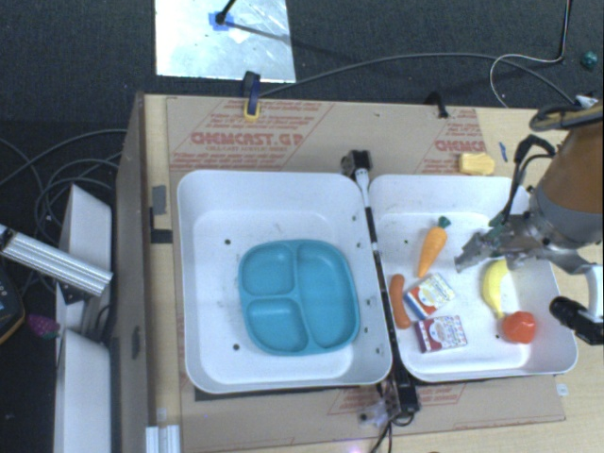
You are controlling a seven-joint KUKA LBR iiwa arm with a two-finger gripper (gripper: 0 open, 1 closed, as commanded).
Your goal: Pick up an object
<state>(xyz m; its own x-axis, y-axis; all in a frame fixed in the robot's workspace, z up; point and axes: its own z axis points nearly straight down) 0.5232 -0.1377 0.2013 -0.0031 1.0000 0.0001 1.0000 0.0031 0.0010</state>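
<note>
A brown board printed with red lettering covers the worktop (283, 125). Two shallow white bins sit on it side by side, touching along their inner edges: the left bin (203, 215) and the right bin (401, 196). A small yellow block (477, 164) lies on the board just beyond the right bin's far corner. A yellow-and-black clamp (251, 95) grips the worktop's far edge, and a small black clip (439, 105) sits further right along the same edge.

Two white bins side by side, blue divided plate (298, 295) in the left bin (212, 206), right bin (406, 201) holding a carrot (432, 247), banana (494, 287), tomato (518, 327), sausage (399, 300) and two small packets, gripper (472, 252) hanging between carrot and banana, yellow block (477, 164) on the bench beyond.
</note>
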